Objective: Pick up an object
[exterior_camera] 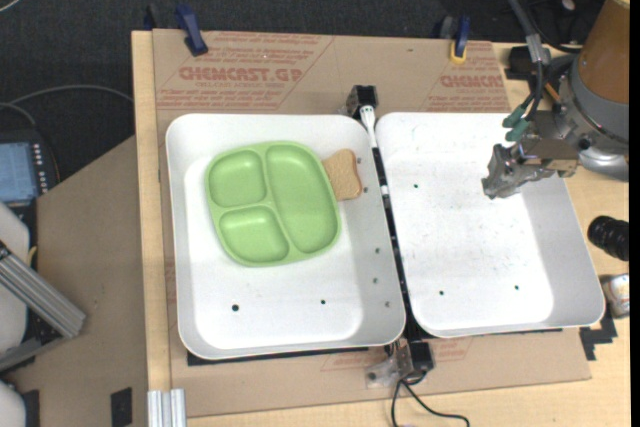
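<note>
Front rim of the left bin (290, 347) sits closest to the camera from where I'm watching, and that bin is where everything worth grabbing is. So here's the situation: the gripper (497, 183) hangs over the right bin (480, 315), up toward its far right part, with nothing under it but bare white floor. Both candidate objects lie well off to the camera-left of the fingers, across the seam where the two bins meet. One is the green divided plate (272, 203), sitting flat in the left bin's far half. The other is a small tan block (344, 174), looks like a sponge or a cracker, can't say which, tucked against the plate's rim on the side facing the gripper. That makes the tan block the nearer of the two, and I'd guess it's the easier pick, since the plate is wide and flat with only its rim to pinch. The block's long axis runs roughly front to back in the view, tilted a bit, so closing across its short width would be my call. As for the fingers, honestly I can't tell how far apart they are at this angle; it's a dark lump at the end of the wrist. I don't see anything held between them, and they look apart from the bin floor.
</note>
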